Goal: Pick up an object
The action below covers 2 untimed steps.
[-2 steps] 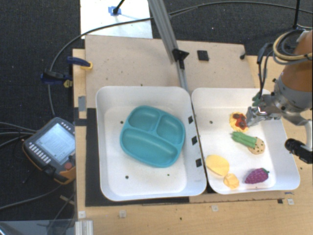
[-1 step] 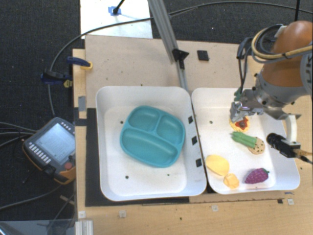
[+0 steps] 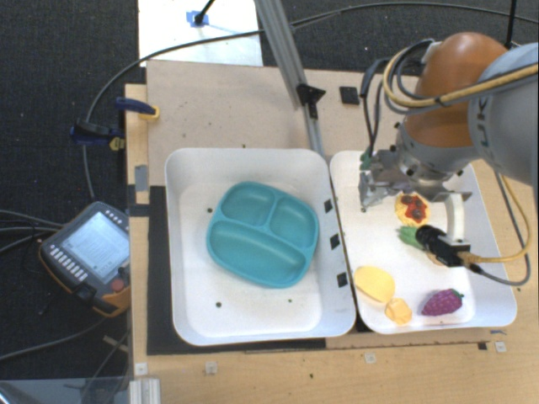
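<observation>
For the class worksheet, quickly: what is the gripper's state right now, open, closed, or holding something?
Gripper: cannot be told; it is low over the right bin, near its far left corner.

The two white bins point(image 3: 253, 310) look like smooth, slightly glossy plastic. The teal divided plate point(image 3: 263, 234) is smooth plastic with a soft sheen. The table point(image 3: 227, 108) looks like matt, pale board, set on dark, rough carpet-like floor point(image 3: 59, 49). The yellow lemon-shaped toy point(image 3: 375, 283), the small orange piece point(image 3: 398, 311) and the knobbly purple grape toy point(image 3: 442, 301) appear plastic. The arm's orange band point(image 3: 450, 78) is glossy; the tool point(image 3: 389, 183) looks like dull grey metal.
</observation>
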{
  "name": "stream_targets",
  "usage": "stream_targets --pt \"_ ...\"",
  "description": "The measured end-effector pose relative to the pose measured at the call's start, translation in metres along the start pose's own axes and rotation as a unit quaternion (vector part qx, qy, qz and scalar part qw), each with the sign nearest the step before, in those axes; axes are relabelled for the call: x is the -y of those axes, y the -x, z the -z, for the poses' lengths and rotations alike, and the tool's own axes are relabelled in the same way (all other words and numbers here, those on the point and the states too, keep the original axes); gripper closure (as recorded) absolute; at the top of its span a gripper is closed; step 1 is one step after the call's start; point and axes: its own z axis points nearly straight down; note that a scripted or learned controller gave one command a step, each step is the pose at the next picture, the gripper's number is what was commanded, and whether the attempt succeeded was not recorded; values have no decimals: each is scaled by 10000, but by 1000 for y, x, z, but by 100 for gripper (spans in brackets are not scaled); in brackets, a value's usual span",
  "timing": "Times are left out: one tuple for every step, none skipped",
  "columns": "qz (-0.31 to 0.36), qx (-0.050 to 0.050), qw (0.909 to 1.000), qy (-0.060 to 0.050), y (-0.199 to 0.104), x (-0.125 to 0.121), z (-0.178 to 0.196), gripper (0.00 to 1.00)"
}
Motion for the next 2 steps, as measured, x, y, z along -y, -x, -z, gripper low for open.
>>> stream_targets --pt "-1 -3 10000 2 -42 -15 -1 100" --pt "5 -8 10000 7 -96 -31 5 100"
